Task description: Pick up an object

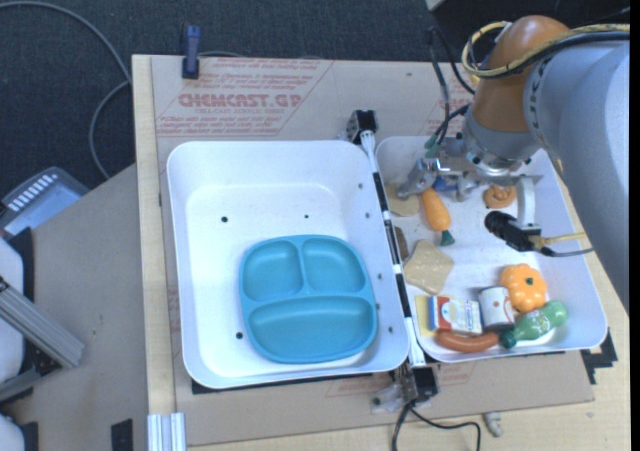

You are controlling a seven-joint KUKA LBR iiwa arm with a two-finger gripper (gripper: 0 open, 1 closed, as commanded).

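My gripper hangs low over the back left part of the right bin, below the orange-banded wrist. An orange carrot lies directly under and in front of it, its top end right at the gripper. I cannot tell whether the two touch. A tan cracker square rests just in front of the carrot. A small orange piece lies to the gripper's right and a beige disc to its left.
At the right bin's front lie an orange pumpkin, a small can, a green bottle, a sausage and a red-yellow carton. The left bin holds a blue divided plate.
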